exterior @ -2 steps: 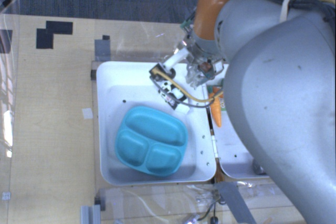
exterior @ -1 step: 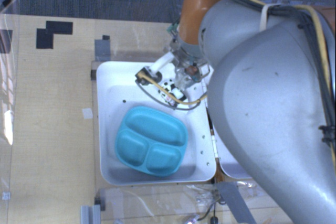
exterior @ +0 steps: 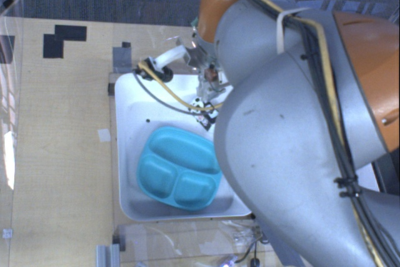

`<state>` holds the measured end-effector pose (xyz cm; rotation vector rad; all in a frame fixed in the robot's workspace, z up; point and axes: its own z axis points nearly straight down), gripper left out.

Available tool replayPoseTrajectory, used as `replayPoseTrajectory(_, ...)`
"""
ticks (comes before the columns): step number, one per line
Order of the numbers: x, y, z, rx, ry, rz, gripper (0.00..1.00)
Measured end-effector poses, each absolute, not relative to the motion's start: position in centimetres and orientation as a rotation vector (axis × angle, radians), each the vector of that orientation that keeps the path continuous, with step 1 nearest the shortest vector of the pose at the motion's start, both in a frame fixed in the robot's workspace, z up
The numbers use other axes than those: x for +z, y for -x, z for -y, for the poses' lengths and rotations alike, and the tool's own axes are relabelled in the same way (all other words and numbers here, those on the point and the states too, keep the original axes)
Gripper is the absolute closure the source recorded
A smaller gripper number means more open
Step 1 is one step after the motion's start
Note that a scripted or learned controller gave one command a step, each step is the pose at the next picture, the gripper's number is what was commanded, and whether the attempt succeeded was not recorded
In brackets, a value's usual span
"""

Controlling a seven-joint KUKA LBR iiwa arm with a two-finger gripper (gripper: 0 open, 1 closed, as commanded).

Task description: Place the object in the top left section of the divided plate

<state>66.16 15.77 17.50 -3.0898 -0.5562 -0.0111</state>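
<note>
Glossy blue divided plate [exterior: 178, 167], rounded sections, smooth white bin [exterior: 128, 128]

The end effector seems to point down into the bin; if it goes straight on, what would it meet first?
Probably the bare white floor of the bin, just beyond the blue divided plate. The end effector appears to hang past the plate's far rim, but depth is unclear, so the rim is possible.

A pale wooden surface [exterior: 62, 134] carries a shallow white bin [exterior: 128, 134], near the middle. Black markers [exterior: 62, 39] sit on the surface at far left, with small grey brackets [exterior: 122, 57] at the bin's corners. A clear panel [exterior: 15, 72] stands along the left edge.
</note>
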Motion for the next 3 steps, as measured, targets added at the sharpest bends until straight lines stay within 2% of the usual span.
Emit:
replayPoseTrajectory(1, 18.7, -66.3, -15.7, -0.020, 3.088, 0.556, 1.00)
replayPoseTrajectory(2, 20.8, -66.1, -13.3, -0.010, 3.125, 0.315, 1.00)
replayPoseTrajectory(3, 20.8, -66.1, -13.3, -0.009, 3.125, 0.314, 0.00)
